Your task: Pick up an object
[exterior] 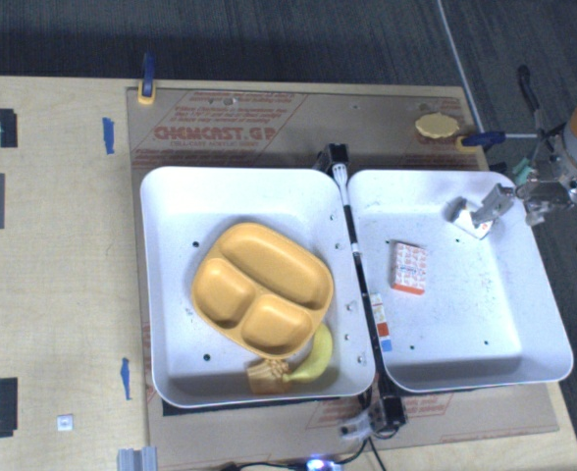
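gripper: gripper sits over the far right part of the right bin; fingers look slightly apart, nothing between them.
arm: comes in from the right; most of it cut off by the frame edge.
targets: small carton, white with orange-red print, lies flat mid-bin, near and left of the gripper, apart from it.
left bin: yellow divided tray fills the middle; banana tucked under its near right edge; small brown item just left of the banana.
step: my read is approach, no grasp yet.
next move: likely shift left and nearer to centre over the carton, then descend with fingers spread wider than its short side.
unclear: exact finger gap, height above the bin floor, what the brown item is. Banana mostly hidden by the tray.
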{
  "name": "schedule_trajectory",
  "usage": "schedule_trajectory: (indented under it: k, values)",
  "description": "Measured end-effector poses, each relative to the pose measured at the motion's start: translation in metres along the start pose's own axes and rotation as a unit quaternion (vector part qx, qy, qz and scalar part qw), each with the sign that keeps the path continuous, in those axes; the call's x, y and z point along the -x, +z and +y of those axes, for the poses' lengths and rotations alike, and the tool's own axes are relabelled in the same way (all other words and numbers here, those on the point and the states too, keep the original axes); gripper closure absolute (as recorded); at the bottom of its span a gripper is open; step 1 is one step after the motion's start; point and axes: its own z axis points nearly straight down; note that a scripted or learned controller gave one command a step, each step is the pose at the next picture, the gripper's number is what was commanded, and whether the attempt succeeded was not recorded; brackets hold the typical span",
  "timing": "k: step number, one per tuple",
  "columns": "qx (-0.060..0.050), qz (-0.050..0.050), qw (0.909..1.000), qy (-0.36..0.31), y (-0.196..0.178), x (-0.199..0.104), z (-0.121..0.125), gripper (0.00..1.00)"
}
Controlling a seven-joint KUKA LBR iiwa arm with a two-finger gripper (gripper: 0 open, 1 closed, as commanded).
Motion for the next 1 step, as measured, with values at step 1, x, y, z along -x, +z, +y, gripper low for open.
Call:
schedule_trajectory:
  k: [1]
  values:
    - [0.004, -0.001, 1.0, 0.0, 0.099, -0.0445, -0.0009, 0.0]
